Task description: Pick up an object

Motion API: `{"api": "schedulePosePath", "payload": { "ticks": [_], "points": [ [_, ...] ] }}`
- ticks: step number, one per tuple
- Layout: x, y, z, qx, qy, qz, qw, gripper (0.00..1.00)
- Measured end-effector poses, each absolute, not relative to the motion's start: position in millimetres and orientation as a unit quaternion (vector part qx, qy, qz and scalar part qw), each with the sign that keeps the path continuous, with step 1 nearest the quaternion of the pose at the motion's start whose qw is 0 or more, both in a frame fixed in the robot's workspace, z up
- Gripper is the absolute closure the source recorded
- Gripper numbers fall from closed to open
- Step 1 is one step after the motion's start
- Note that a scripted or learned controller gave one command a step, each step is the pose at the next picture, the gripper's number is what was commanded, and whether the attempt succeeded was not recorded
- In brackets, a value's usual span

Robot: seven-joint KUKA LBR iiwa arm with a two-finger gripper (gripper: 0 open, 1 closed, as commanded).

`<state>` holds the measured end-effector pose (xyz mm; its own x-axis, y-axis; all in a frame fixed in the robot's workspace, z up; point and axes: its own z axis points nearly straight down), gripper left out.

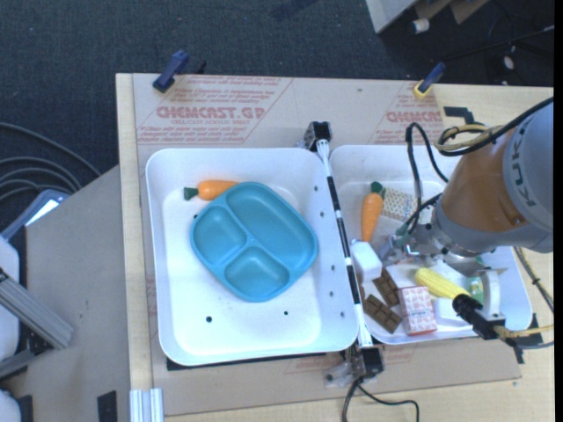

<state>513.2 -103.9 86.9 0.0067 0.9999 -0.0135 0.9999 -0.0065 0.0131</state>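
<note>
Corn cob (437, 282) lies in right bin (519, 280) beneath the arm (488, 192).

Two bins side by side on a bench, with toy food inside.
The left bin (167, 262) holds a divided plate (253, 241); a carrot (211, 188) lies just behind the plate. Right of the plate, in the right bin (352, 161): another carrot (371, 215), chocolate bars (383, 299), a corn cob (445, 283).

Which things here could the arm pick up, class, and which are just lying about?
For the job: carrot in the right bin, corn, chocolate, pink box, second carrot and blue tray in the left bin.

Lying about: blue clamp, yellow clamp, cables.
</note>
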Motion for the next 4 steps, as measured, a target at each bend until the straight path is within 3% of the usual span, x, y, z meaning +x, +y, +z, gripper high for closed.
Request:
{"api": "schedulePosePath", "payload": {
  "ticks": [1,2,3,4],
  "points": [
    [574.9,-99.1,134.4,0.707,0.707,0.0002,0.0,0.0],
    [621.0,-98.7,88.9,0.707,0.708,0.0023,0.004,0.0],
    [622.7,-97.8,100.5,0.706,0.708,0.0044,0.005,1.0],
    [588.5,-29.0,185.1,0.707,0.708,0.0006,0.0,1.0]
  ]
}}
